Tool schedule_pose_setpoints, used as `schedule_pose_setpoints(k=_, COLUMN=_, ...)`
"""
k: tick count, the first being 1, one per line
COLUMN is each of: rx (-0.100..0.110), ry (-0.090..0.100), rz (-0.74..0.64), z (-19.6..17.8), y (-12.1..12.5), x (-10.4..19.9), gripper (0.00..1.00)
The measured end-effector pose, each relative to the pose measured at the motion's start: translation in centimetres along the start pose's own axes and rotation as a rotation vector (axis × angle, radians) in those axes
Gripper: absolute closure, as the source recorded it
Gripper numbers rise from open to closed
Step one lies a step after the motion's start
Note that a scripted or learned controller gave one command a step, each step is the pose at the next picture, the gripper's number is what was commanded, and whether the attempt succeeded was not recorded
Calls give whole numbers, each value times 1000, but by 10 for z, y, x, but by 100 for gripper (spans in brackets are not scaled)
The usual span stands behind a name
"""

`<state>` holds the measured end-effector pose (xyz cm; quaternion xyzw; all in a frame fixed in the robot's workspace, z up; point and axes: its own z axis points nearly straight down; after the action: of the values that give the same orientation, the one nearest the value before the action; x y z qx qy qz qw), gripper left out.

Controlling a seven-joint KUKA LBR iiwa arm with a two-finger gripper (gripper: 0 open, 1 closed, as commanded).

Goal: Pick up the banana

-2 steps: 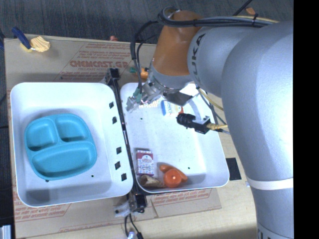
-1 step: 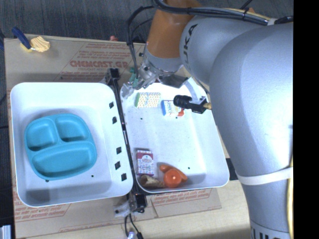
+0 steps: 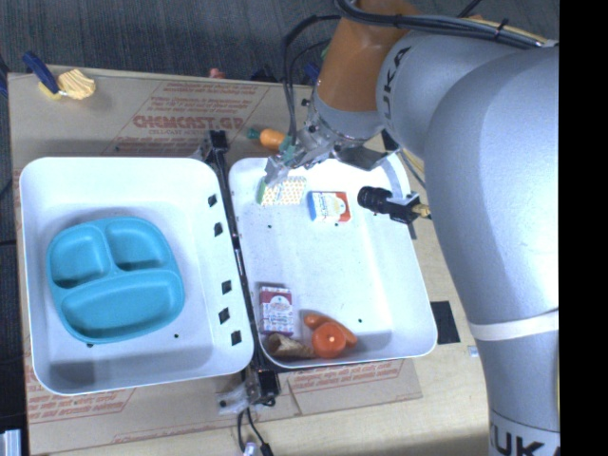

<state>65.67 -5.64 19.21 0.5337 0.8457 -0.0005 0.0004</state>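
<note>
Camera view: the grey arm with its orange band [image 3: 366, 41] reaches in from the right, and its metal two-finger gripper [image 3: 288, 162] sits low over the far left corner of the right-hand shallow white bin [image 3: 404, 283]. Whether anything lies between the fingers cannot be told. Just below the gripper lies a small pale patterned packet [image 3: 284, 193]; beside that, to the gripper's lower right, a white carton with blue and red print [image 3: 329, 205]. Well apart, at the near edge, rest a red-labelled box [image 3: 276, 310], an orange round fruit [image 3: 330, 338] and a brownish item [image 3: 285, 347]. No banana can be identified with certainty. Left of the gripper, the other white bin [image 3: 47, 188] holds a blue divided plastic plate [image 3: 114, 278].
</note>
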Motion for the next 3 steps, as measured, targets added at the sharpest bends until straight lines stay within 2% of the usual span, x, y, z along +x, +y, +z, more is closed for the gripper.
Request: schedule_pose_setpoints(k=3, rx=0, ry=-4, rz=-18, z=-31, y=2, x=1, gripper=100)
